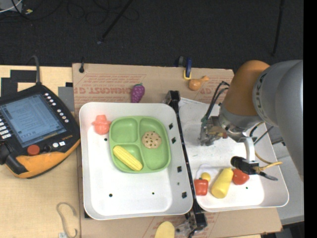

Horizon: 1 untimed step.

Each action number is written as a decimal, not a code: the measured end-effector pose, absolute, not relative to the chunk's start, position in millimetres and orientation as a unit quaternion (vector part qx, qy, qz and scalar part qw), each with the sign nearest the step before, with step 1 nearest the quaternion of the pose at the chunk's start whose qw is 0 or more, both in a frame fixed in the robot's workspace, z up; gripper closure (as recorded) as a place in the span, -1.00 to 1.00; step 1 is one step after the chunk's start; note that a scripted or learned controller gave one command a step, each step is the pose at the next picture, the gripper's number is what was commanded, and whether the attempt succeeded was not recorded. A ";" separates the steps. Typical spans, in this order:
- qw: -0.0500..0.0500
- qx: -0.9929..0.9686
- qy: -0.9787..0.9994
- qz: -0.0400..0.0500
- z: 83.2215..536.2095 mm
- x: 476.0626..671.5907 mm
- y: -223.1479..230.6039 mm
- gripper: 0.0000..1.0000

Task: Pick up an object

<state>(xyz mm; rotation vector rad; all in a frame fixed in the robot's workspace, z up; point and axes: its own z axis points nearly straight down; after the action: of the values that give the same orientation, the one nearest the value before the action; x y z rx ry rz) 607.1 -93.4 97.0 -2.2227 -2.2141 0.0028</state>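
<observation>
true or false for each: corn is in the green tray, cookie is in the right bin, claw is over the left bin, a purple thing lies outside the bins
1. The corn lies in the green tray. True.
2. The cookie is in the right bin. False: it sits in the green tray, in the left bin.
3. The claw is over the left bin. False: it is over the right bin.
4. A purple thing lies outside both bins. True: it rests on the cardboard behind the left bin.
</observation>
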 end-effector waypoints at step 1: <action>-0.001 -0.707 -0.707 -0.001 159.5 612.2 -92.9 1.00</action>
<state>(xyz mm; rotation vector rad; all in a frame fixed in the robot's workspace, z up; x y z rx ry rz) 612.2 -92.9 159.5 -2.2237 -2.2228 -0.0037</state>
